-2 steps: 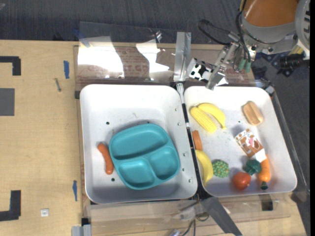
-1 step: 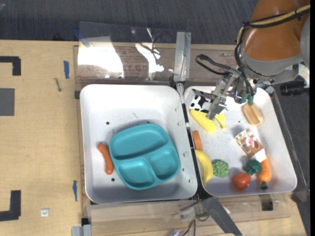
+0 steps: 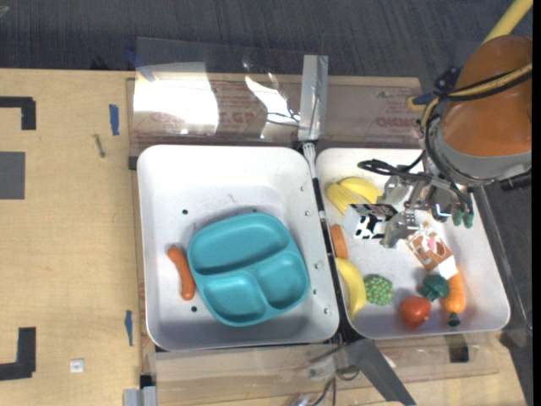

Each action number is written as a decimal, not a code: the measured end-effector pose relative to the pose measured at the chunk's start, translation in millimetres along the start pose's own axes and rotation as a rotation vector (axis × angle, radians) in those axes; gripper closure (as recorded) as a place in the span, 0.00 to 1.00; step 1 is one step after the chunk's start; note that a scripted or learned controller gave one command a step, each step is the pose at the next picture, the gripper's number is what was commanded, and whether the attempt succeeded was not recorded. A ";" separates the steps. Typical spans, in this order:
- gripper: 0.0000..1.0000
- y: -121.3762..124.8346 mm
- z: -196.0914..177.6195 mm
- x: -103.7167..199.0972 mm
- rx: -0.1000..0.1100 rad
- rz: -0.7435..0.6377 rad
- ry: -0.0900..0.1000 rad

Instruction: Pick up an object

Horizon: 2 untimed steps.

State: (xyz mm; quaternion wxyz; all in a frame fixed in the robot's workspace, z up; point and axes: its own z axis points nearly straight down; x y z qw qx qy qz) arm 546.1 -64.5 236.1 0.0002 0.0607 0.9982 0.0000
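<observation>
My gripper hangs low over the middle of the right bin, below the grey arm with its orange band. Just to its left lies a black-and-white patterned piece. A yellow banana sits at the bin's upper left. To the gripper's right lies a small printed packet. Nearer the front are a second banana, a green broccoli, a red tomato, a green leafy piece and an orange carrot. An orange sausage lies along the bin's left wall. I see nothing held.
The left bin holds a teal divided plate and an orange sausage beside it. A clear plastic sheet and a metal bracket stand behind the bins. Tan bench board stretches to the left.
</observation>
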 end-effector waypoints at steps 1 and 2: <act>1.00 -46.4 77.3 47.8 0.000 -0.227 -0.001; 1.00 -123.3 70.5 12.7 0.001 -0.463 -0.007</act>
